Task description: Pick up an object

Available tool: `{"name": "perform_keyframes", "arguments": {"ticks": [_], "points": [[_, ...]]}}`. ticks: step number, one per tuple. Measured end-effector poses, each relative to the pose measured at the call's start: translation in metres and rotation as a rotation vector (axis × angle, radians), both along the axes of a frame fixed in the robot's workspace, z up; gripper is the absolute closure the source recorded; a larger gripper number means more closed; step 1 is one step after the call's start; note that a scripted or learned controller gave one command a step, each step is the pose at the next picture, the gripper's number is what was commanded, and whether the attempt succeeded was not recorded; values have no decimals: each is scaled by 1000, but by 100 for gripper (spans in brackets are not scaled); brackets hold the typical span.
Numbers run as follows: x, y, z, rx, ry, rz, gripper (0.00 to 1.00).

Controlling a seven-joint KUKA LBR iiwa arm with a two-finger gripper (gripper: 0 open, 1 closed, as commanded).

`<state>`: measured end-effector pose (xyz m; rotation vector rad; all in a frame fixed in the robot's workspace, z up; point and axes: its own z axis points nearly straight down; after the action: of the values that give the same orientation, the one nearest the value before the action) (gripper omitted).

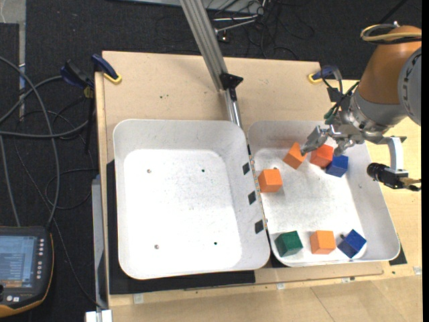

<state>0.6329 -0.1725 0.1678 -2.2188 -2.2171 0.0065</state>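
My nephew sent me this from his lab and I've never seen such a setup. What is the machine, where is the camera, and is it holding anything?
It is one robot arm, grey with an orange band, reaching in from the right. One fixed camera looks down at a slant on a bench bearing two shallow white bins. The left bin has a speckled floor. The right bin contains seven small blocks: four orange, two blue, one green. The arm's hand hangs over the far cluster, by an orange block and a blue block. I cannot tell if it grips anything.

Seven small blocks (270, 180), orange, blue and green, lie in the right bin (375, 206).
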Motion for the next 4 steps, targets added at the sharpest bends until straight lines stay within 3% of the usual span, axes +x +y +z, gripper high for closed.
{"name": "perform_keyframes", "arguments": {"ticks": [1, 2, 4], "points": [[3, -1, -43, -6, -20, 0, 0], [4, -2, -34, -8, -22, 0, 100], [11, -13, 74, -4, -14, 2, 100]]}}
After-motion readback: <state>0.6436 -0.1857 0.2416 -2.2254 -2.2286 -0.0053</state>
